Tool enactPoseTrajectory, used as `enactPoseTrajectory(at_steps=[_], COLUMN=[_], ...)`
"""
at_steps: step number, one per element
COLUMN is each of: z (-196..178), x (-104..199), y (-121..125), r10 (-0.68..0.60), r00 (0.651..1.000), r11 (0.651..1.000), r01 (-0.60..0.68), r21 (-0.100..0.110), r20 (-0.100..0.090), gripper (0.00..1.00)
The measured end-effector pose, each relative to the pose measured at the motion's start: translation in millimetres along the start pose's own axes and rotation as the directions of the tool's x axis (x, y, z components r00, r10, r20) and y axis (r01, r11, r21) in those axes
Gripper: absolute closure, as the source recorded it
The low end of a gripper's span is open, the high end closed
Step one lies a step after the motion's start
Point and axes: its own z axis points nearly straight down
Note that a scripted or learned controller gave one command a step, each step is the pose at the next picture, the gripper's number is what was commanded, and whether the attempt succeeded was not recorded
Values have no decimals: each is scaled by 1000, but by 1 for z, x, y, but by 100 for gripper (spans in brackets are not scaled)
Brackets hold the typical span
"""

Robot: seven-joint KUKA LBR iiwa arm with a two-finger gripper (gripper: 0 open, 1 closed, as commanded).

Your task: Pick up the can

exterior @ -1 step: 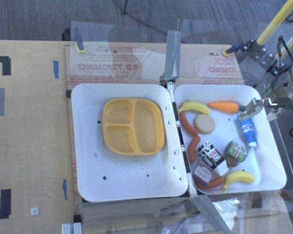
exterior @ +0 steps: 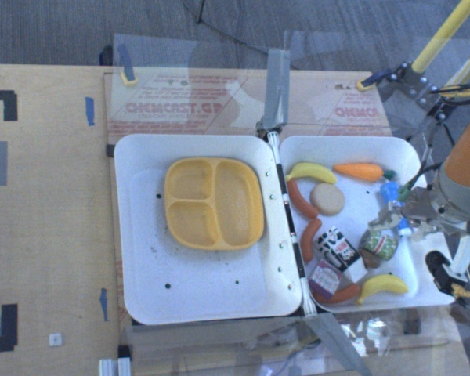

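Observation:
The can (exterior: 378, 244), small with a green and red label, rests in the right bin (exterior: 352, 144) close to its right wall. My gripper (exterior: 393, 218) hangs directly above the can's upper right side, reaching in from the right. Its metal tip overlaps the can's top edge. Whether it touches the can I cannot tell.
Around the can lie a cow-patterned carton (exterior: 338, 248), a banana (exterior: 384, 286), a purple packet (exterior: 325, 276), sausages (exterior: 301, 198), a round biscuit (exterior: 327, 200), a second banana (exterior: 312, 171), a carrot (exterior: 359, 171) and a blue item (exterior: 389, 190). A yellow divided plate (exterior: 214, 203) sits in the left bin (exterior: 141, 288).

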Motion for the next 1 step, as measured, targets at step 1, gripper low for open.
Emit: enactPoseTrajectory(at_steps=[1], z=[62], x=[11], y=[5], r10=[22], r00=[1000], r11=[1000], r01=[-22], r21=[-10], r20=[0], gripper=[0])
